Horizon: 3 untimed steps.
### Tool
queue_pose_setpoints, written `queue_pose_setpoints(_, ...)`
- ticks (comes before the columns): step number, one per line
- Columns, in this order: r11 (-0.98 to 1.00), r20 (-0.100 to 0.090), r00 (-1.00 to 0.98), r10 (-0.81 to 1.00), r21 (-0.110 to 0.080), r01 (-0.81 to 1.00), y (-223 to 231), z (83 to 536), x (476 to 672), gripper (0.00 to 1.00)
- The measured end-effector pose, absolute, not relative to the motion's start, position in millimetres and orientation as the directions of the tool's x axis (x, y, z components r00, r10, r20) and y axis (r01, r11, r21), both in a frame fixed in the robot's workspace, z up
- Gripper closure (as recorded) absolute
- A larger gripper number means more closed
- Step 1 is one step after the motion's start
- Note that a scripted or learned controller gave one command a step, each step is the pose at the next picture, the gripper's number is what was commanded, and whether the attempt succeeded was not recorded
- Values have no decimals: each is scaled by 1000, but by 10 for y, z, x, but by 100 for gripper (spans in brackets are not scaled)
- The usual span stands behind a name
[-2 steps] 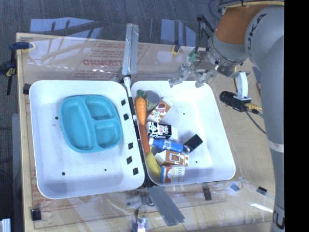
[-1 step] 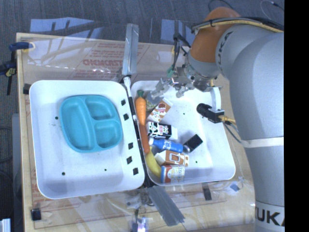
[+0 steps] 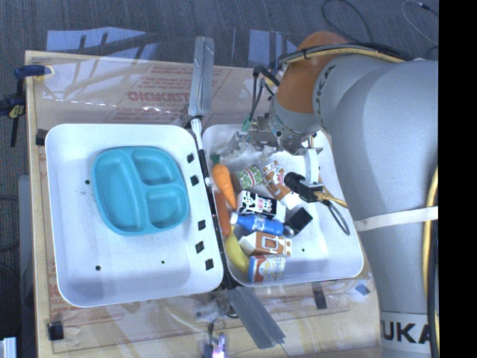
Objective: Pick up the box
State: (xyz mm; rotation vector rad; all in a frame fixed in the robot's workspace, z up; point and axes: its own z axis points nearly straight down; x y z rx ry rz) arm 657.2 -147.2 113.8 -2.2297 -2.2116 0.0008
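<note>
The left bin (image 3: 67,274) carries a blue divided tray (image 3: 141,189). In the right bin (image 3: 339,256) a carrot (image 3: 223,185) and banana (image 3: 236,252) lie along the left wall. The box (image 3: 258,203) (black and white) sits mid-bin, well below the gripper (image 3: 252,136) at the far edge; whether its fingers are open I cannot tell.

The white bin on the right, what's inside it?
The right white bin holds an orange carrot, a yellow banana, and small cartons and bottles. The grey arm covers its far corner.
</note>
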Motion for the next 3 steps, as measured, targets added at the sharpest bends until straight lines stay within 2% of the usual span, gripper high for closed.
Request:
queue_pose_setpoints(1, -131, 0, 131, 991, -1, 991, -1937, 1973, 6572, 0)
queue_pose_setpoints(2, -202, 0, 202, 979, -5, 979, -1827, 1017, 6442, 0)
queue_pose_setpoints(3, -232, 0, 232, 973, -5, 973, -1510, 921, 6543, 0)
